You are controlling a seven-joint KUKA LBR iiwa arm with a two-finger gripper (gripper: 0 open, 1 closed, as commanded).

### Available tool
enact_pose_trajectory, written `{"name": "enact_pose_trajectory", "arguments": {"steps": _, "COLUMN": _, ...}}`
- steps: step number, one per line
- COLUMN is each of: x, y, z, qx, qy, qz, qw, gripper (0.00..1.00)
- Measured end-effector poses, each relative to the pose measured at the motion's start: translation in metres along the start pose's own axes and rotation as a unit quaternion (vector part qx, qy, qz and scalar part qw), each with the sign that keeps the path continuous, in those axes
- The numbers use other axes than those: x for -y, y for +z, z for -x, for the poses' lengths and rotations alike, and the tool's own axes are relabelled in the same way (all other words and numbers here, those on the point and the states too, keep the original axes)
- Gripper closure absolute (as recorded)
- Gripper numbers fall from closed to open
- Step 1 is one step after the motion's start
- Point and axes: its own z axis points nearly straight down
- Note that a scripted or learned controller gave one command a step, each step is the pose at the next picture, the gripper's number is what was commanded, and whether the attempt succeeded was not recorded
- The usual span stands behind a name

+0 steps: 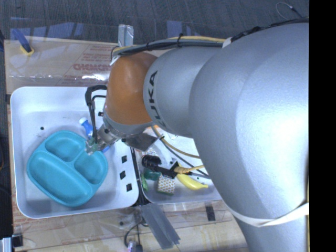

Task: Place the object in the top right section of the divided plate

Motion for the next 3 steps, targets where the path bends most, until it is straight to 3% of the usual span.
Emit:
{"name": "enact_pose_trajectory", "arguments": {"steps": 1, "x": 0.000, "y": -0.079, "z": -0.007, "qx": 0.001, "qy": -0.040, "qz": 0.002, "qw": 0.9992, "gripper": 1.00}}
{"name": "enact_pose_trajectory", "arguments": {"steps": 2, "x": 0.053, "y": -0.115, "z": 0.004, "qx": 0.000, "qy": -0.024, "qz": 0.002, "qw": 0.9997, "gripper": 1.00}}
{"name": "enact_pose_trajectory", "arguments": {"steps": 3, "x": 0.102, "y": -0.076, "z": 0.073, "qx": 0.001, "qy": -0.043, "qz": 0.002, "qw": 0.9991, "gripper": 1.00}}
